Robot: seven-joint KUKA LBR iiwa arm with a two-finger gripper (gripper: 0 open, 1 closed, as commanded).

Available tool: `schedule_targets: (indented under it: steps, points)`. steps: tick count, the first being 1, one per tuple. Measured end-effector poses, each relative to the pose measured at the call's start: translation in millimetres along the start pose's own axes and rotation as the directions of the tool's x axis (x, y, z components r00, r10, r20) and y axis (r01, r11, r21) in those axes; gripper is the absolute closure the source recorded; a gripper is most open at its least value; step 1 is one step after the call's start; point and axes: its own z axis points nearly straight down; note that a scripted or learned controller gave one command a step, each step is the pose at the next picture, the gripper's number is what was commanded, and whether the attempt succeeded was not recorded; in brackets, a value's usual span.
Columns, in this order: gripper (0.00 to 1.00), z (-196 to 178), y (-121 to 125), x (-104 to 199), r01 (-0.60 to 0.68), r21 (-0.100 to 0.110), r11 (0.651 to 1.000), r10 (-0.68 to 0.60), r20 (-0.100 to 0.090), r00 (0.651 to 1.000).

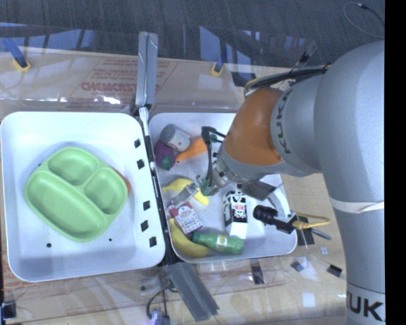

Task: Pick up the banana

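Note:
The banana (184, 244) lies curved along the front left corner of the right bin (284, 248), partly under a green bottle (220, 241) and a red-and-white packet (187, 217). My gripper (207, 181) hangs low over the middle of that bin, above and to the right of the banana. It sits close to a smaller yellow piece (181, 185). The grey arm with its orange band hides the bin's right part, and the gripper's tip is hard to make out.
The right bin also holds a grey cylinder (174, 137), a purple item (166, 154), an orange carrot (193, 149) and a white skull-marked bottle (237, 214). In the left bin (27, 256) lies a green divided plate (78, 191).

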Motion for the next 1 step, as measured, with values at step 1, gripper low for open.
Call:
schedule_targets:
  steps: [1]
  points:
    - [1.00, -10.5, 0.9, -0.5, 0.004, -0.001, 1.000, -0.004, 0.002, 1.000]
